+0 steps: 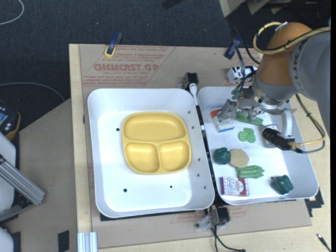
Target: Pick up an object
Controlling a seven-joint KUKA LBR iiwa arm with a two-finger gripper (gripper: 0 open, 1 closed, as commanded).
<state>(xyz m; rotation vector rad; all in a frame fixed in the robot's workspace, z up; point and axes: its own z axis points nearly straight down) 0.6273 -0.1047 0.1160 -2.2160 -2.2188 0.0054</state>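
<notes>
While the arm [294,62] reaches in from the upper right of the frame, we find its gripper [229,114] low over the upper left of the right bin [299,167], and we cannot tell how its parts are set. We record a yellow divided plate [156,142] in the left bin [105,156]. Small objects lie at lower right: a green leafy piece [247,136], a tan disc [240,157], a red-and-white packet [234,186].

Arm [310,62] cut by right edge
</notes>
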